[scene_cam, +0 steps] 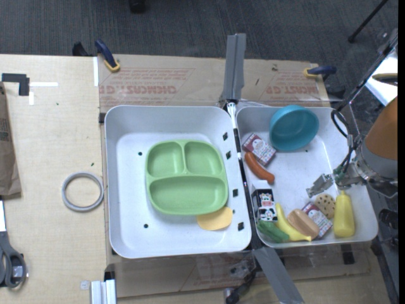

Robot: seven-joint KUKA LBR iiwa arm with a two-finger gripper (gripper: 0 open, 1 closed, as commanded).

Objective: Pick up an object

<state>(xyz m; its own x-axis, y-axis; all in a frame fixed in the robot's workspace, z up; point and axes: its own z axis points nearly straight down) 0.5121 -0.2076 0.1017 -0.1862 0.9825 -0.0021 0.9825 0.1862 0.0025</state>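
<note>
Front of right bin: a green vegetable (272,231), a yellow banana (290,226), a hot dog (304,223) and a small printed packet (318,218) are seen packed together at the near wall of the right bin (319,243).
Nearby items: a yellow bottle (343,215) is seen beside a brown cookie (325,203); a black-and-white carton (265,206) is set by the divider.
Farther back: an orange sausage (259,168), a red-and-white box (259,149) and a tipped blue bowl (293,127) are found.
Claw: the claw (324,183) is seen over the right bin, just above the cookie; nothing is held, and its opening cannot be judged.
Left bin: a green divided plate (186,177) and a yellow slice (215,220) are held in the left bin (120,170).
Worktop: a grey ring (83,191) is left on the worktop (50,144).
</note>
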